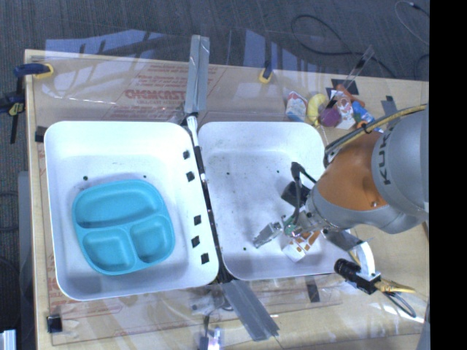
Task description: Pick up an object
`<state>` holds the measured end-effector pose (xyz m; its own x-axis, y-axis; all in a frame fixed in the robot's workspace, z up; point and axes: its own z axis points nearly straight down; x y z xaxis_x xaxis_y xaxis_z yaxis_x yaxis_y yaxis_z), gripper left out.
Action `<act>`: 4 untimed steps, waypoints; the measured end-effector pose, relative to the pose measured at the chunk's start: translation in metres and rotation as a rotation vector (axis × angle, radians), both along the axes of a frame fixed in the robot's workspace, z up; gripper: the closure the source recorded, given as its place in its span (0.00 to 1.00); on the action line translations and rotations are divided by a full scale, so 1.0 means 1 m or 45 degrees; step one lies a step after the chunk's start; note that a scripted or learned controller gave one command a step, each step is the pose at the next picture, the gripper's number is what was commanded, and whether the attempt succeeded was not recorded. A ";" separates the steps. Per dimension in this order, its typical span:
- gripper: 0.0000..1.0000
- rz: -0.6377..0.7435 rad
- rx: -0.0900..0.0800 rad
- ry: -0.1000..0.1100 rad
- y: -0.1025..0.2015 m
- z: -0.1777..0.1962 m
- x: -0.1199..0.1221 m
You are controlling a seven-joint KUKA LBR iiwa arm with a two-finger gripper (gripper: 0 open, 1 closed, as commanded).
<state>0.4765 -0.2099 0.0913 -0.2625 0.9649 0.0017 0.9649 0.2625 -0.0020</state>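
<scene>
My gripper [271, 232] is low over the front right part of the right bin [241, 152], pointing left. A small white object with orange and green markings [298, 245] lies on the bin floor just right of the gripper tip, under the wrist, and is partly hidden by it. I cannot see anything held in the gripper. The arm's orange band [346, 181] covers the bin's right wall.
A blue divided plate [122, 224] lies in the left bin [109, 141]. A cluster of small colourful items [328, 108] sits on the bench behind the right bin. A grey divider bar [195, 79] runs between the bins at the back.
</scene>
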 end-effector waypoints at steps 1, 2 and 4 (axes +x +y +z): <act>1.00 0.005 0.000 0.001 0.000 0.010 0.001; 1.00 -0.091 -0.001 -0.003 0.035 0.123 0.045; 0.00 -0.396 -0.002 0.001 0.001 0.120 0.095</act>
